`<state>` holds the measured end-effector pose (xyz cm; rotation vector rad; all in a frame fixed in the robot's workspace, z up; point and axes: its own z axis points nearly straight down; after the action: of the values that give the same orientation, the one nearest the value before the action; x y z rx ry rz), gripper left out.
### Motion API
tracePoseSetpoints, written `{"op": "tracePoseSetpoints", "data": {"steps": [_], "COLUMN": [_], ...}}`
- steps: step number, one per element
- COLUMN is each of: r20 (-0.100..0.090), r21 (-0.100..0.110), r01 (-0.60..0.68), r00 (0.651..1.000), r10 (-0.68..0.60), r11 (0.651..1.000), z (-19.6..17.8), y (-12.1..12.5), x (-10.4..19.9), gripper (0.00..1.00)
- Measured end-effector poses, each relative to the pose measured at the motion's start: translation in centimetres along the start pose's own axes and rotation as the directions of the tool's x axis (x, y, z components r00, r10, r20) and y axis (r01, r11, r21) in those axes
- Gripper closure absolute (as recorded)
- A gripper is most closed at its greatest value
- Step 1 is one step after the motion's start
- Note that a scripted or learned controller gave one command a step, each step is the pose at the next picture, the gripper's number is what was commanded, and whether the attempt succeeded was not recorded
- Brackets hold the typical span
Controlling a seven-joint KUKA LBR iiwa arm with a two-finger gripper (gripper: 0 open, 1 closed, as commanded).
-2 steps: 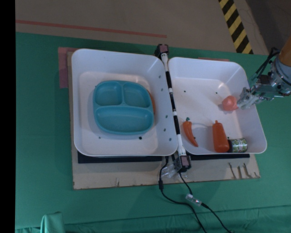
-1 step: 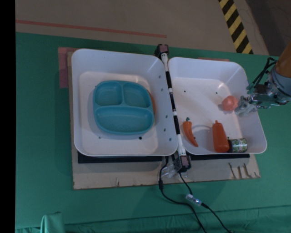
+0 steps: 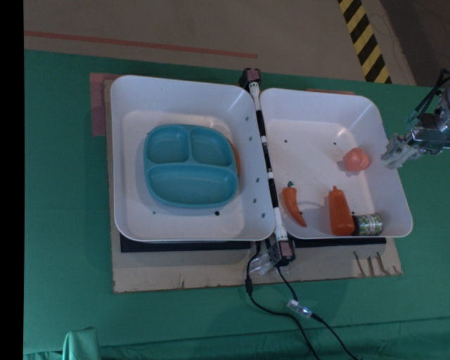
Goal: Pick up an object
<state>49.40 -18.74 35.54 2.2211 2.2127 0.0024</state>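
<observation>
Orange bottle touching possibly a can, beside carrot.

Green bench cloth; beyond it grey-brown floor (red line, yellow-black hazard stripe); dim light

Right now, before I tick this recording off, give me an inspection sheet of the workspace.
Surface: green cloth over the bench, cardboard sheet beneath two white bins.
Job's things: right bin holds a pink round object, an orange pepper, an orange bottle lying down and a small can on its side at the bottle's base.
Clutter: left bin holds a teal divided plate.
Grippers: gripper hovers at the right bin's right edge, apart from every item; finger state unclear.
Cables: black cable runs from the bins' front junction toward the near edge.
Surroundings: bare floor with a red line and yellow-black hazard tape.
</observation>
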Motion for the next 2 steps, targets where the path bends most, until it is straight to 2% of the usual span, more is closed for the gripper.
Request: {"op": "tracePoseSetpoints", "data": {"steps": [1,2], "r20": [-0.002,-0.001], "r21": [0.002,0.002], "r01": [0.001,0.0], "r00": [1.0,1.0], "r10": [-0.001,0.0], "r11": [1.0,1.0], "z": [-0.8,8.5], "y": [-0.2,-2.3], "x": [5.2,2.5], "gripper": [1.0,1.0]}}
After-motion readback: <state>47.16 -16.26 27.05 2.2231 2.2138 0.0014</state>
